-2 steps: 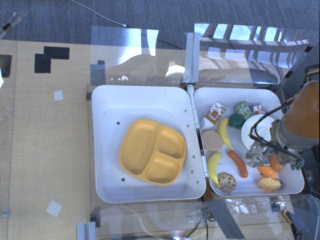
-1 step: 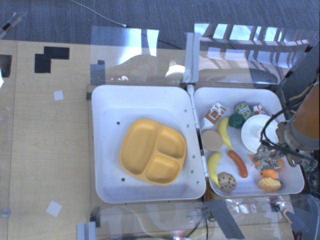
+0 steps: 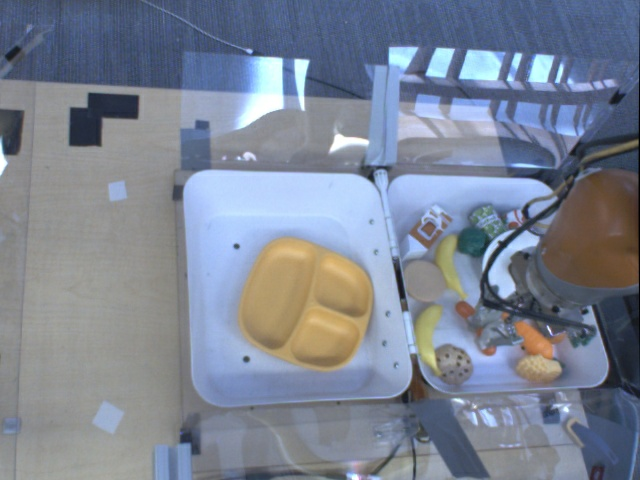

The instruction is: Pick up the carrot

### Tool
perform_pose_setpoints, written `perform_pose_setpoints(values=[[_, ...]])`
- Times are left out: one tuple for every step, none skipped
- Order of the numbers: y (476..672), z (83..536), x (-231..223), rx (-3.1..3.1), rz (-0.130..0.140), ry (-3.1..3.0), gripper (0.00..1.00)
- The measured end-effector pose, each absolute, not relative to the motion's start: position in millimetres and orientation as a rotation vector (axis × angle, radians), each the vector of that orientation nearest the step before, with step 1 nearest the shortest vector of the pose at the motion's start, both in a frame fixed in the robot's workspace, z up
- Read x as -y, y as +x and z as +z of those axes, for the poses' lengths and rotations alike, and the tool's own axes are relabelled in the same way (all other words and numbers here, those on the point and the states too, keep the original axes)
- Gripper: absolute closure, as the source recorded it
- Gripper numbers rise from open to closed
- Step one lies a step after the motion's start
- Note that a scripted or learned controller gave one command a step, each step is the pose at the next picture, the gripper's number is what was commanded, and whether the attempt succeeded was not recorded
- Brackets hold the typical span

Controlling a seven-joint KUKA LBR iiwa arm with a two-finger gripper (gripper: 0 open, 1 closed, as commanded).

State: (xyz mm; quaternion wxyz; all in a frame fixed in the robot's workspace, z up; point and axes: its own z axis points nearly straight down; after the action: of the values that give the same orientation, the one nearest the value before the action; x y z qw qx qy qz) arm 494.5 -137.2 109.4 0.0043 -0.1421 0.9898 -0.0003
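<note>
The carrot [image 3: 538, 340], a small orange piece, lies near the front right of the right bin [image 3: 590, 376]. My gripper [image 3: 512, 324] hangs low right over it, its metal parts touching or nearly touching the carrot's left end. The arm's orange band [image 3: 600, 230] covers the bin's right side and hides part of the gripper. A small orange-red bit [image 3: 486, 347] lies just left of the carrot.
In the right bin lie two bananas [image 3: 450, 265] [image 3: 428, 334], a speckled cookie [image 3: 453, 364], a tan disc [image 3: 424, 280], green items [image 3: 473, 240], a red-and-white box [image 3: 431, 226] and a yellow bun [image 3: 540, 369]. The left bin [image 3: 215, 218] holds a yellow divided plate [image 3: 305, 303].
</note>
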Motion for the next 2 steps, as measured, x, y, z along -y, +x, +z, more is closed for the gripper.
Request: perform_pose_setpoints(values=[[512.3, 173.0, 153.0, -3.047, -0.006, -0.721, 1.0], [500.7, 134.1, 158.5, -2.932, -0.003, -1.114, 1.0]])
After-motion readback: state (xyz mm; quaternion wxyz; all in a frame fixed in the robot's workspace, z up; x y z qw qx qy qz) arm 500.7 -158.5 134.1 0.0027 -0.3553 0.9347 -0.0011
